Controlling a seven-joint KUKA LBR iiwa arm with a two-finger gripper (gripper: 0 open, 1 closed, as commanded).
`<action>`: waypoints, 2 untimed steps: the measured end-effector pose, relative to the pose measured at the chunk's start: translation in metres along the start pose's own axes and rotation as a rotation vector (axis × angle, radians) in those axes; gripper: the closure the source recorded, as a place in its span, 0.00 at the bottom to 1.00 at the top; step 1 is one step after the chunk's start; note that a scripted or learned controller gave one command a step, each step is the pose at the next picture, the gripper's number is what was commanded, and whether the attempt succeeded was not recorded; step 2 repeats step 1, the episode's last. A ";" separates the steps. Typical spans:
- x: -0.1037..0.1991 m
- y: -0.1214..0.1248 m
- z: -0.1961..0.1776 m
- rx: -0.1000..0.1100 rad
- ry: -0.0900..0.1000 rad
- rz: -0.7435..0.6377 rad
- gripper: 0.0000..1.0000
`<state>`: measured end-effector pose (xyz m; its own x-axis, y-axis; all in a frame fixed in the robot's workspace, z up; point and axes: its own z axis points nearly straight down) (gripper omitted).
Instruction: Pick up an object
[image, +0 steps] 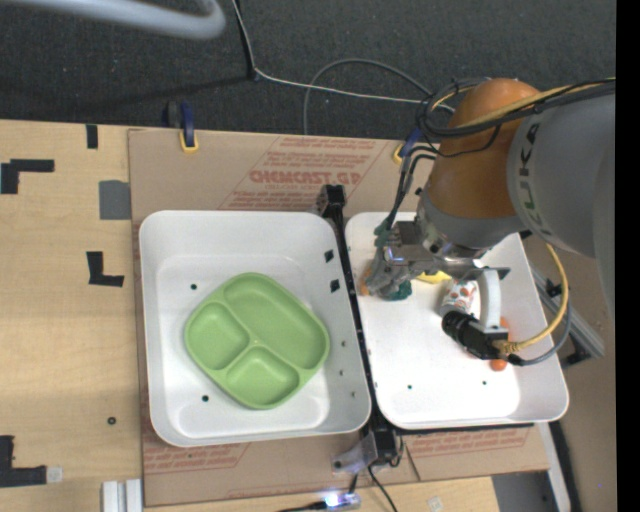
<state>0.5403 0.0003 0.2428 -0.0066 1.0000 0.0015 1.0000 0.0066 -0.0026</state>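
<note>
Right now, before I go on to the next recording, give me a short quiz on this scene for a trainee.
1. Multiple choice: how many compartments has the green plate? A two; B three; C five.
2. True or false: the plate lies in the bin that the gripper is over.
3. Fill in: the small teal thing next to the gripper is in the picture's ____ bin.
Key: 1 B; 2 false; 3 right.
</note>
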 end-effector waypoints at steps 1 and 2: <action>0.057 -0.010 0.001 0.000 -0.001 0.000 1.00; 0.057 -0.010 0.001 0.000 -0.001 0.000 1.00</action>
